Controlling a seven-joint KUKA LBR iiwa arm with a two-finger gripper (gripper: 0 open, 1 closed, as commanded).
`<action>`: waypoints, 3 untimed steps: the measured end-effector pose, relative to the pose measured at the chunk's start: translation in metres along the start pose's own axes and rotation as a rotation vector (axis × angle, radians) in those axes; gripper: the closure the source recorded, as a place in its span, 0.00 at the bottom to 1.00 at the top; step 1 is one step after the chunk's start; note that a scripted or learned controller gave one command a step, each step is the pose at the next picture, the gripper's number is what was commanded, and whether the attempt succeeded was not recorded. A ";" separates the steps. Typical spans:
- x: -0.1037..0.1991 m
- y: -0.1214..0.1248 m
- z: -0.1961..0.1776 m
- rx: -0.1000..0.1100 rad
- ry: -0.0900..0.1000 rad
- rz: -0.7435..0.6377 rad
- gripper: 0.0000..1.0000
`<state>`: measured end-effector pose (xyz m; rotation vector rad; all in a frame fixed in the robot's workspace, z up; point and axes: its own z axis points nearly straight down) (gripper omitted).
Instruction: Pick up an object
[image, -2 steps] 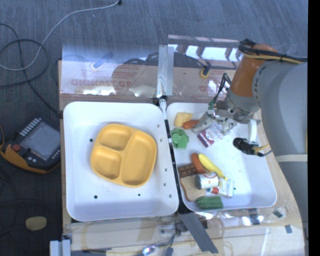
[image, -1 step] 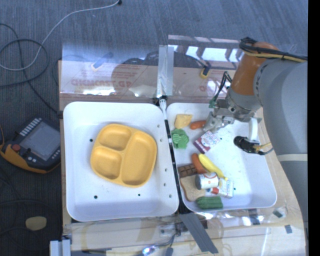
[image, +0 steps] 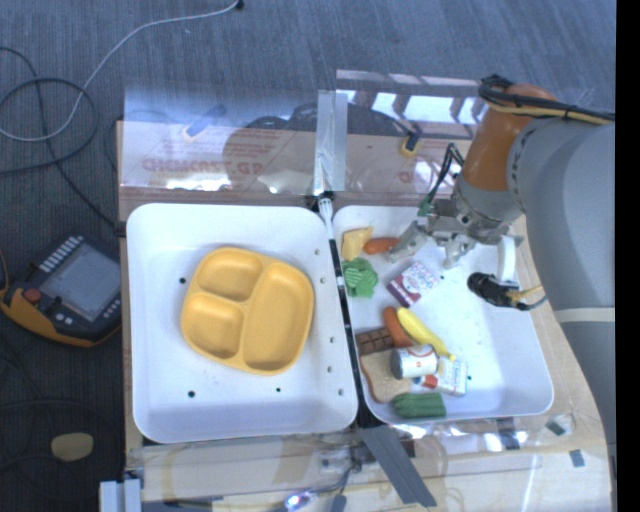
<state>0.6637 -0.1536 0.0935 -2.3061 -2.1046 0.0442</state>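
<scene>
White plastic forms the two bins on the worktop, and the pile of small things lies in the right bin (image: 520, 380); the left bin (image: 150, 300) holds a yellow divided plate (image: 247, 308). The end effector (image: 440, 238) is low over the far part of the right bin, near a small packet with a dark red side (image: 412, 283) and just beside an orange piece (image: 380, 245). If its grasping parts are apart or together, I cannot tell, because the metal parts are blurred and mixed with the bright bin floor. Nothing is seen raised or carried. The other candidates all rest on the bin floor: a green leafy toy (image: 360, 277), a yellow banana (image: 420, 330), a green block (image: 418, 404) at the near wall, and a slice of bread (image: 380, 375). By my judgement the task is at the reaching stage: the approach looks made, but the grasp and the lift are not yet done
</scene>
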 end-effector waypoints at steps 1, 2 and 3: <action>0.026 -0.058 0.006 -0.042 0.004 0.005 0.00; 0.027 -0.058 0.000 -0.039 0.007 0.004 1.00; 0.067 -0.004 -0.087 -0.028 0.005 -0.084 1.00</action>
